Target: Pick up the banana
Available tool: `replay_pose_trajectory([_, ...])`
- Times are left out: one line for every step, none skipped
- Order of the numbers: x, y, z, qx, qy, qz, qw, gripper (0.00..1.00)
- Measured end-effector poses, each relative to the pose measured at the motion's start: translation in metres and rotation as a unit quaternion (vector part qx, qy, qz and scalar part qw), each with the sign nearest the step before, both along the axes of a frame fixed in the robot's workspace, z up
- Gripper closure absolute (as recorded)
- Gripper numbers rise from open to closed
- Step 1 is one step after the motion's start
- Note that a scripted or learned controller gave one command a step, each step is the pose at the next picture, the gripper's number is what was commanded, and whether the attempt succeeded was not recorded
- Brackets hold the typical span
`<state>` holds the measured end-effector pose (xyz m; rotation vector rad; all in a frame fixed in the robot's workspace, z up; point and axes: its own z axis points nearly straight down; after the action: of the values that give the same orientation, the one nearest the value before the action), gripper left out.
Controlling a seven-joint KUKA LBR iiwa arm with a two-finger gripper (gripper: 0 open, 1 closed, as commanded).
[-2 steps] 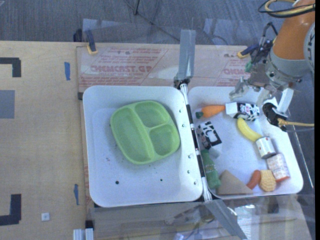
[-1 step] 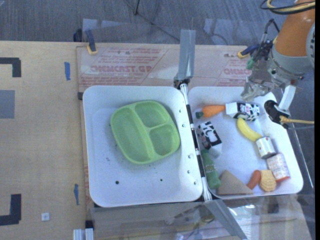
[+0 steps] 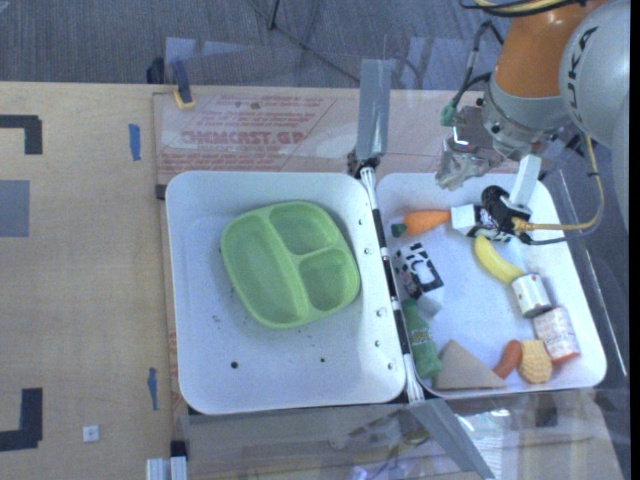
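Camera view: the left shallow white bin (image 3: 200, 368) contains one green three-compartment plastic plate (image 3: 290, 263). The right shallow white bin (image 3: 585, 363) contains the yellow banana (image 3: 495, 259), lying in the bin's upper half. Up and left of the banana lies an orange carrot (image 3: 428, 222); just below and right of it, a small silver can (image 3: 529, 293); farther below, a red-labelled container (image 3: 557, 333). The two-finger gripper (image 3: 462, 168) hangs above the banana, over the bin's upper rim, touching nothing; its jaw opening cannot be determined.

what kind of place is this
Likely a robot lab test bench: a grey-and-orange arm over two white bins, toy food such as a banana and carrot, and loose cables.
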<state>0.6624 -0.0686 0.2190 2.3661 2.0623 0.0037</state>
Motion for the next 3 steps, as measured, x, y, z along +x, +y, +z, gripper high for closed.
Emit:
replay_pose_trajectory([0.005, 0.016, -0.008, 0.0002, 0.002, 0.089, 0.9960, 1.00])
replay_pose_trajectory([-0.049, -0.045, -0.055, 0.0001, 0.001, 0.120, 0.9927, 1.00])
replay_pose_trajectory([-0.108, -0.116, -0.125, 0.0002, 0.001, -0.031, 0.9995, 1.00])
